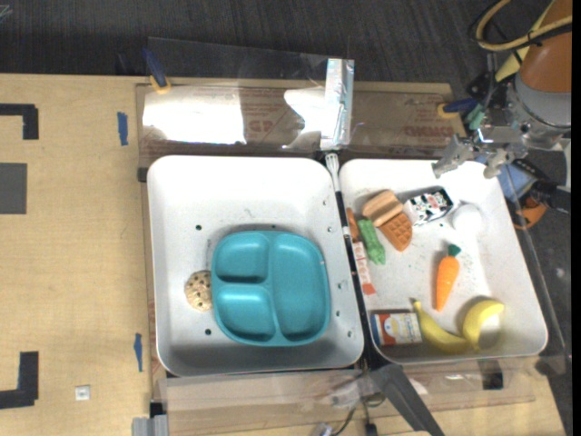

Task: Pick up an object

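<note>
Hovering over the far right corner of the right bin [531,330], the tool [472,157] spreads its fingers with nothing between them, while the carrot [446,281] lies near that bin's middle, just beyond the banana [445,332].

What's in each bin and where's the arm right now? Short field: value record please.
left bin: teal divided tray, cookie touching the tray's left edge
right bin: waffle, green pod, carrot, banana, lemon, small can, black-and-white packet
arm: upper right of the view, orange band above the wrist
gripper: over the right bin's far right corner, nothing seen between its fingers
finger state: cannot tell
task status: no object picked up yet
</note>
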Robot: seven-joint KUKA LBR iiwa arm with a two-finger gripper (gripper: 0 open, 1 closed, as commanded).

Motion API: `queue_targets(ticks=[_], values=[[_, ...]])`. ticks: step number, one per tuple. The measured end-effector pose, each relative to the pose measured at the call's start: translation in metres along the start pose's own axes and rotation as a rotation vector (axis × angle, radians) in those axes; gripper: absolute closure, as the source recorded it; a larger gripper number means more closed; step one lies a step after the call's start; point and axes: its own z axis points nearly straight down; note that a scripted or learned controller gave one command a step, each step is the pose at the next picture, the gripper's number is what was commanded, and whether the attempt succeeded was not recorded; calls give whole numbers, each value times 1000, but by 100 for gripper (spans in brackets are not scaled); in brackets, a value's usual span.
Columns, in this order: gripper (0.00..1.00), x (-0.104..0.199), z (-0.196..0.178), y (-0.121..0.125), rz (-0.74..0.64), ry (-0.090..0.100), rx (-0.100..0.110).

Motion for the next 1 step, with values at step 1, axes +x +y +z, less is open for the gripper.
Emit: queue_targets(ticks=[1], values=[[0, -14, 142, -48, 145, 0, 5]])
